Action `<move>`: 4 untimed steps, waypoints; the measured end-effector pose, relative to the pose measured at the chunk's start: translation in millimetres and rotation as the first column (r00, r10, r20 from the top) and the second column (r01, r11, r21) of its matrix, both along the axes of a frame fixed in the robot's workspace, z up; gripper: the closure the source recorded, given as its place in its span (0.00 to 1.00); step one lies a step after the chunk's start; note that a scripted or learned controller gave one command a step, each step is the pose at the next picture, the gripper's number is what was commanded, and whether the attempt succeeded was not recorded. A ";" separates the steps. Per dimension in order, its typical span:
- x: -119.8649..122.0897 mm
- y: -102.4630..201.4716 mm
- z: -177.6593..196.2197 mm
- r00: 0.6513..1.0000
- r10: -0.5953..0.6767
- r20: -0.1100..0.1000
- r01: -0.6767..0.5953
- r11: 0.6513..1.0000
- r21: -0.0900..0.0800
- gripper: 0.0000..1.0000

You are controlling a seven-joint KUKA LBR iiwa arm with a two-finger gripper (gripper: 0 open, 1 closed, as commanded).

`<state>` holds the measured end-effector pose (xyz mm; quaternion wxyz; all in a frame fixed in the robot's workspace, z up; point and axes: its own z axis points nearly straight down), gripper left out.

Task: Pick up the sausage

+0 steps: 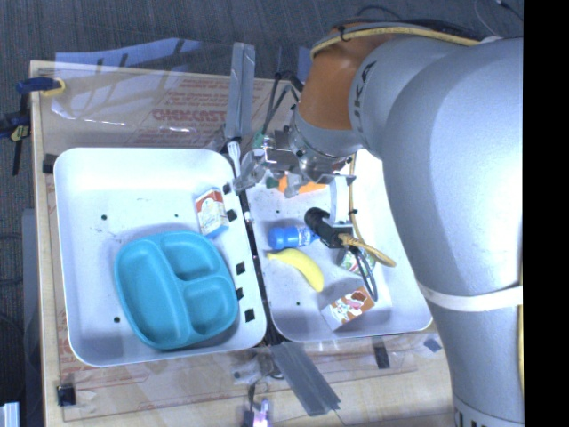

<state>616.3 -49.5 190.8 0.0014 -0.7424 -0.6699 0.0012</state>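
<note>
Over the far end of the right bin (402,317), grey arm (427,149) reaching in, jaws low by the wall shared with the left bin (84,185).
On the counter (160,390), two white bins side by side. In the left, a blue divided plate (173,287) and, at its far corner, a small red-and-white carton (210,210). In the right, a yellow banana (302,267) near the middle, a blue bottle (286,237) just behind it, a printed packet (349,308) at the near edge. Small orange piece (307,186), possibly the sausage, half hidden under the wrist, just beside the jaws. Spread of the jaws impossible to tell.
</note>
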 end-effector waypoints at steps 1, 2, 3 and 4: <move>-83.7 67.2 0.4 0.972 0.237 -0.001 -0.237 0.972 0.001 0.00; -83.6 66.4 0.4 0.972 0.236 0.000 -0.236 0.972 0.000 0.00; -83.1 66.6 9.7 0.971 0.240 -0.003 -0.240 0.971 0.000 1.00; -111.0 61.1 78.4 0.972 0.236 0.003 -0.236 0.972 -0.001 1.00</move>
